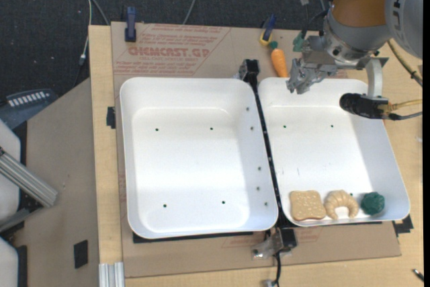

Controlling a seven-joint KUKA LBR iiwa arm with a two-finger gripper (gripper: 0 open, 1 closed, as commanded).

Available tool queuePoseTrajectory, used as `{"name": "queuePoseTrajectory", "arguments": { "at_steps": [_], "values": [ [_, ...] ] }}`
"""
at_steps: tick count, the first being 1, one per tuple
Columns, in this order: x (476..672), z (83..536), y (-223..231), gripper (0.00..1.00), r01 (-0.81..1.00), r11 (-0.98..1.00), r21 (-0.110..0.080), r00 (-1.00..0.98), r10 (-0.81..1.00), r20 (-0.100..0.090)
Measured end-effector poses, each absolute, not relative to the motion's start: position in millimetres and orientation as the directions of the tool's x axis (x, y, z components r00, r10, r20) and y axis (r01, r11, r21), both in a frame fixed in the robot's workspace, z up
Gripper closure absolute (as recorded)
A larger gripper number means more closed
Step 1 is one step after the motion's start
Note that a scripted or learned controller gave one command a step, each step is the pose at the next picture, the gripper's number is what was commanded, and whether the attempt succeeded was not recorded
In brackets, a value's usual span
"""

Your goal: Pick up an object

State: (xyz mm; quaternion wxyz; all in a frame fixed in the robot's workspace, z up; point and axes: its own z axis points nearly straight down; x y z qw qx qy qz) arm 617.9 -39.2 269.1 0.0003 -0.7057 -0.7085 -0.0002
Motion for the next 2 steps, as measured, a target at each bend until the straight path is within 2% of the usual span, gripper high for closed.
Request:
{"name": "queuePoseTrajectory", "arguments": {
  "at_steps": [2],
  "values": [
    [582.2, 264.2, 49.3, 1.00, 1.000, 0.004, 0.000, -0.004, 1.000, 0.001]
  ]
}}
